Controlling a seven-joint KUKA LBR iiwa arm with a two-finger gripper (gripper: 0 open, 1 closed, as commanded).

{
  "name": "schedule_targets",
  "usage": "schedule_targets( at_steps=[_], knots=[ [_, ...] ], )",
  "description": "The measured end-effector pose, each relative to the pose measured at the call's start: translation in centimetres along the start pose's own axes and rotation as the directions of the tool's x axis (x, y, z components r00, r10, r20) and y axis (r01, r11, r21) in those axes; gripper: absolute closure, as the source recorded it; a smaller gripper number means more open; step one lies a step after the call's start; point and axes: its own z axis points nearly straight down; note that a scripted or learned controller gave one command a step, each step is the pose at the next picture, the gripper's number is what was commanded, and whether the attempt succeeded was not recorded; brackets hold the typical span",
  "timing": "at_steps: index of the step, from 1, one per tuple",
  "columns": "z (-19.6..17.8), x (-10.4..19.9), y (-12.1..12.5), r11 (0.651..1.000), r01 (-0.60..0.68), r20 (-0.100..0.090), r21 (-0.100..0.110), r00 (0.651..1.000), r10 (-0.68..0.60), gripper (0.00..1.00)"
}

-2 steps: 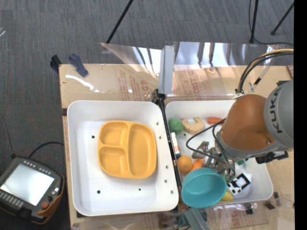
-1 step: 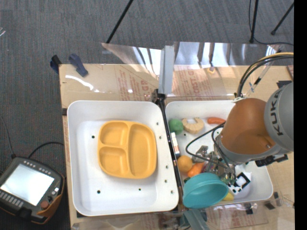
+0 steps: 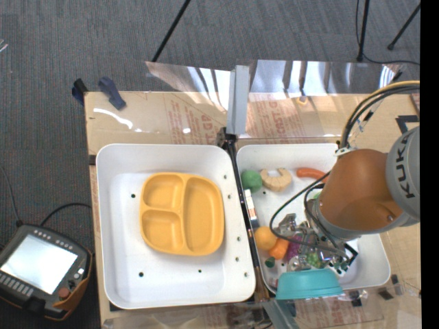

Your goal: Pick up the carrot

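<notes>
Camera view, one frame inspected, looking down at a slant on both bins. My arm (image 3: 363, 187) enters from the right of the frame, and its orange band covers much of the right bin's (image 3: 377, 269) middle. My gripper (image 3: 310, 247) sits low in that bin, toward the lower centre-right of the frame, among cables and metal parts. Its state cannot be determined from this frame: the wrist and the clutter around it hide the tips, and I see no object clearly held.

Carrot (image 3: 278, 249): a short orange piece lies in the lower left part of the right bin, just left of my gripper and just below and right of a round orange fruit (image 3: 265, 237). Whether the gripper touches it I cannot tell.

Other contents of the right bin: a green round item (image 3: 251, 179) in the upper left corner, a tan bread-like slice (image 3: 277, 179) just beside it to the right, and a long red-orange item (image 3: 311, 173) further right along the top wall, partly hidden by my arm. A teal bowl (image 3: 309, 284) rests at the bottom edge of the bin, below the gripper. Small green and purple pieces near the gripper are too cluttered to identify.

Left bin (image 3: 116, 266): a yellow divided plate (image 3: 182, 213) with three compartments lies near its middle.

Lower left of the frame: a handheld pendant (image 3: 42, 269) with a pale screen lies on the floor.
</notes>
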Motion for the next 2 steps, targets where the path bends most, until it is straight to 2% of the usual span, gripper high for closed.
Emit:
schedule_targets(
  at_steps=[1, 2],
  knots=[
    [0.59, -0.01, 0.42, 0.906, -0.422, -0.028, 0.002, 0.906, 0.422, 0.0],
    [-0.35, -0.15, 0.51, 0.908, -0.419, -0.027, 0.0, 0.908, 0.419, 1.0]
  ],
)
